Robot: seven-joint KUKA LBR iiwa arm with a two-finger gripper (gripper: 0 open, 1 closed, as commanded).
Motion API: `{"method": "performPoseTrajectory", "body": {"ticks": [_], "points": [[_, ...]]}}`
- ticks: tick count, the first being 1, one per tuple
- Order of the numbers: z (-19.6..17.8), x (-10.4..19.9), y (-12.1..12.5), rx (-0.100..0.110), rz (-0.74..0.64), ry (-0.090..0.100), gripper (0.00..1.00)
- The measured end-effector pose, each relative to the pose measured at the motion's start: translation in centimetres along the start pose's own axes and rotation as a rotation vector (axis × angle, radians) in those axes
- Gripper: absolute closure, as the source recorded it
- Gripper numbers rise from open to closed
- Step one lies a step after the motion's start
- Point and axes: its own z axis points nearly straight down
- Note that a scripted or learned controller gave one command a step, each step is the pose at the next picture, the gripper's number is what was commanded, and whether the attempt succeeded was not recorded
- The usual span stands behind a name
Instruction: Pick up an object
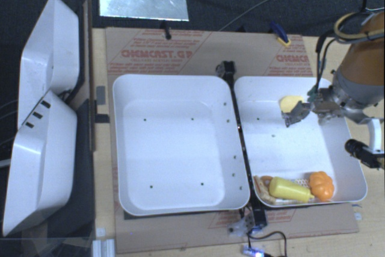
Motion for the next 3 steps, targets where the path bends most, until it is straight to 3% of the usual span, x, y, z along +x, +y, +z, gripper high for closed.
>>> {"method": "performPoseTrajectory", "body": {"ticks": [1, 2, 3], "points": [[0.2, -5.6, 2.1, 0.000, 0.004, -0.001, 0.00], [-0.1, -5.6, 4.0, -0.001, -0.001, 0.000, 0.00], [10.0, -6.9, 6.5, 0.008, 0.000, 0.002, 0.00]]}}
